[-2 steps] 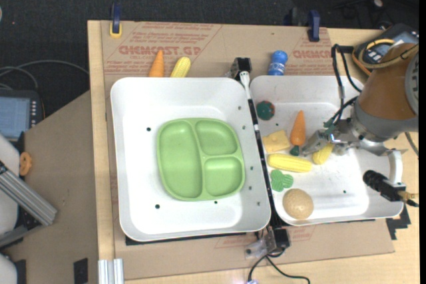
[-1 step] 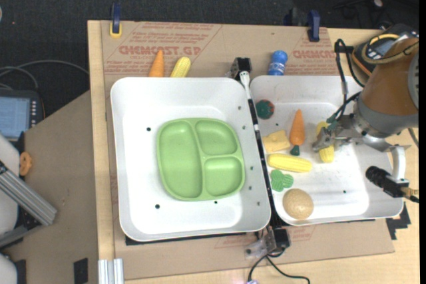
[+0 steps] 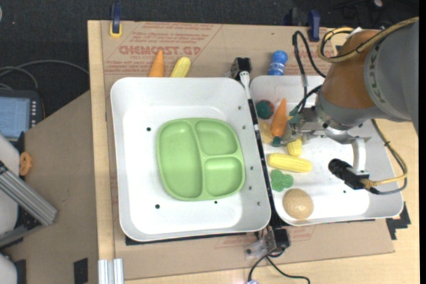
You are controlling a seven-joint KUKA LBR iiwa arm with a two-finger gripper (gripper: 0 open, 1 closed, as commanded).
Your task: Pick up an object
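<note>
Nearest the camera, by the near edge of the right bin [image 3: 379, 206], sits a round tan ball-like object [image 3: 297, 203], with a small green piece [image 3: 280, 179] just beyond it. Going left to right: the left bin [image 3: 133, 143] carries a green divided plate [image 3: 200, 157] at its middle, with bare white floor all round it up to the walls. Beyond that bin's far edge, on the board, a small carrot [image 3: 156, 64] and a yellow piece [image 3: 180, 66] lie side by side, both long axes running away from the camera.

In the right bin, things crowd its left edge. An orange carrot [image 3: 279, 116] stands nearly lengthwise away from the camera, tip toward the far edge, beside a dark green piece [image 3: 265, 108]. A yellow corn cob [image 3: 288, 162] lies across the bin, long axis left to right. The gripper [image 3: 297, 124] hangs over this cluster near the carrot; whether its fingers are parted or closed cannot be told. The right half of this bin's floor is mostly open. A blue bottle [image 3: 278, 63] lies beyond its far edge.
</note>
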